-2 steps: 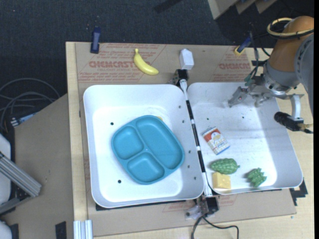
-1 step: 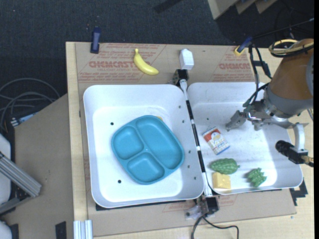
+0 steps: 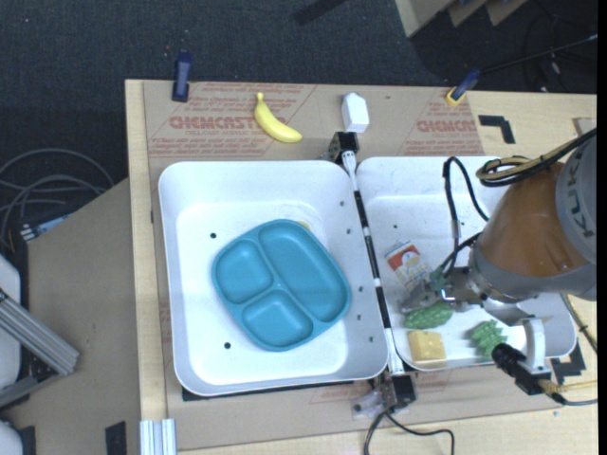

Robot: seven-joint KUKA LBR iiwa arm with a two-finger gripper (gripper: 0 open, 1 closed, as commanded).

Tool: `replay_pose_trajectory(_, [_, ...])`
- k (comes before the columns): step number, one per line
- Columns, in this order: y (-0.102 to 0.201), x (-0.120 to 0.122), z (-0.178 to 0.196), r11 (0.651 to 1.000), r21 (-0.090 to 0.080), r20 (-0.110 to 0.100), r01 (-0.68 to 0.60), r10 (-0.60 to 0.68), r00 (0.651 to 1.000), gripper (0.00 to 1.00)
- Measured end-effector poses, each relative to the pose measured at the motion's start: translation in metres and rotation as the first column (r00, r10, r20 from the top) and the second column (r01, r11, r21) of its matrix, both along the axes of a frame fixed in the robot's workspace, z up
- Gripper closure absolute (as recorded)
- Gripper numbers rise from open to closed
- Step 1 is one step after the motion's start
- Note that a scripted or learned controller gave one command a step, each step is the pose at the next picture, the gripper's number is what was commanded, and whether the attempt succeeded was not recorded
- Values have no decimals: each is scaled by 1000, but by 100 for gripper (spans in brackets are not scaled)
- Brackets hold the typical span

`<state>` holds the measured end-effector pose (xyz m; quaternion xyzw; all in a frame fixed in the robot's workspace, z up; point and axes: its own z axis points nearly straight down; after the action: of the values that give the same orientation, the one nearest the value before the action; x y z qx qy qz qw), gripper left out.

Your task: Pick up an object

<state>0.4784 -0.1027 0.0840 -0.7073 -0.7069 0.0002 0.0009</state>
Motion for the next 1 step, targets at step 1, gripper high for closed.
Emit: replay_pose_trajectory(1, [11,0,0,1000,1,0,-1,1,1000,0])
